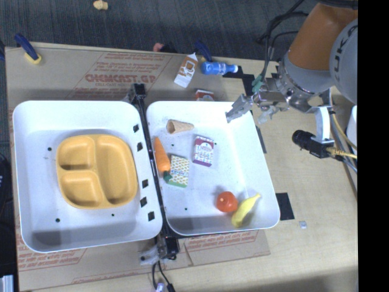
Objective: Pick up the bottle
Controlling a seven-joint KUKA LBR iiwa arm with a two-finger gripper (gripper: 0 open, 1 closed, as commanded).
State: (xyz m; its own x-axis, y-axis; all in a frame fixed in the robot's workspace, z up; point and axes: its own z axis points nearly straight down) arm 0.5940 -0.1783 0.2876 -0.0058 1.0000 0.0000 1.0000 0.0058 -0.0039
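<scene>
Beyond the far rim of the right bin (264, 181), the blue bottle (217, 69) lies on its side on the surface (304, 248), next to a small carton (186, 70). Near that bin's far right corner the gripper (243, 107) hangs with nothing between its jaws, which stand apart. Inside the right bin lie a carrot (161, 155), a cone (180, 126), a tomato (226, 201) and a banana (245, 210). Across in the left bin (24, 163) sits 1 yellow divided plate (97, 170).
</scene>
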